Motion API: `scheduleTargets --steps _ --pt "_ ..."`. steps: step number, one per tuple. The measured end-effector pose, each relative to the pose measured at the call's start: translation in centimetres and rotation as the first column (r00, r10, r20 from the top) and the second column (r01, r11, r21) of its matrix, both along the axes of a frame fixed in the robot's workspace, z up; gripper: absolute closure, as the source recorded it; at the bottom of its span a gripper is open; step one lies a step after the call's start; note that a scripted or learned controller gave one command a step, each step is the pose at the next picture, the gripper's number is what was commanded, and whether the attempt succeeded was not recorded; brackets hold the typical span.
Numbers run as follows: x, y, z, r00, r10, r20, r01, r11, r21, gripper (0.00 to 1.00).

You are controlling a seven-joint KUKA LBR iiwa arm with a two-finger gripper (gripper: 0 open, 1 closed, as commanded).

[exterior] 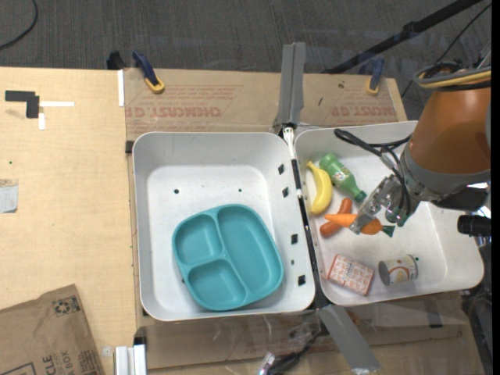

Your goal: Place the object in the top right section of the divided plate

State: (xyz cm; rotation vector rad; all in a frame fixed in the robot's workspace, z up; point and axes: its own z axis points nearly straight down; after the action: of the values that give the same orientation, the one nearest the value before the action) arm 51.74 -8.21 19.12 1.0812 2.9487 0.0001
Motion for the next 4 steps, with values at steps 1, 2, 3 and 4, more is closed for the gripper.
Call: scheduleTargets --steps 1,2,3,4 --pt "-3.5 6.6 0.0 0.991 0.137 -0.001 -0.137 0.991 0.0 1.0" --pt "-3.9 13.3 6.0 0.988 0.154 0.001 -0.154 0.988 0.0 1.0" --pt "-3.1 18.5 0.8 0.989 0.145 -0.003 -0.145 0.989 -0.001 1.0" --pt "-4.0 24.1 1.1 0.975 0.221 -0.001 -0.221 0.975 -0.001 1.0"
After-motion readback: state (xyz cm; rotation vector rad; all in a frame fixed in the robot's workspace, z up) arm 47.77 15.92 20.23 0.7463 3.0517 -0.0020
